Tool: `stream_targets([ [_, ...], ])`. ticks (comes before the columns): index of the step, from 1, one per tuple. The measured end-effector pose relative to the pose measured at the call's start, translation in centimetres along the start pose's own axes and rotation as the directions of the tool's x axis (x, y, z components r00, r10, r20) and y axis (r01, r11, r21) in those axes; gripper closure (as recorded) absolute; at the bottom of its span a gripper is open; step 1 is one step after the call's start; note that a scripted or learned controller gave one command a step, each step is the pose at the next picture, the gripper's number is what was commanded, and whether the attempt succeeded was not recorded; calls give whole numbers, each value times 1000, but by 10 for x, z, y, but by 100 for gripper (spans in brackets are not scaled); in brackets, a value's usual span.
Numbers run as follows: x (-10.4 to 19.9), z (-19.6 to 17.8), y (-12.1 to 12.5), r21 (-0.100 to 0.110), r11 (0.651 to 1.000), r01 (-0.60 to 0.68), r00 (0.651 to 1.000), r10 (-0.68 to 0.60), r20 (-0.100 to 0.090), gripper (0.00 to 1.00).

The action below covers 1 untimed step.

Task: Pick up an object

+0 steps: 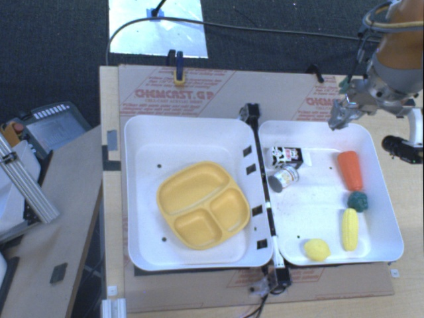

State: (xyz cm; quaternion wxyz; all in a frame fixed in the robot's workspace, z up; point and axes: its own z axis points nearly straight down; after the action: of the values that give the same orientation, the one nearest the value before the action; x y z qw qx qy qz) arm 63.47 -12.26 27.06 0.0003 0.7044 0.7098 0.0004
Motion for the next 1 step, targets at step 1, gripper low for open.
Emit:
stream_targets([
  [1, 52, -2, -13, 0, 1000, 1, 1000, -1, -1, 100],
])
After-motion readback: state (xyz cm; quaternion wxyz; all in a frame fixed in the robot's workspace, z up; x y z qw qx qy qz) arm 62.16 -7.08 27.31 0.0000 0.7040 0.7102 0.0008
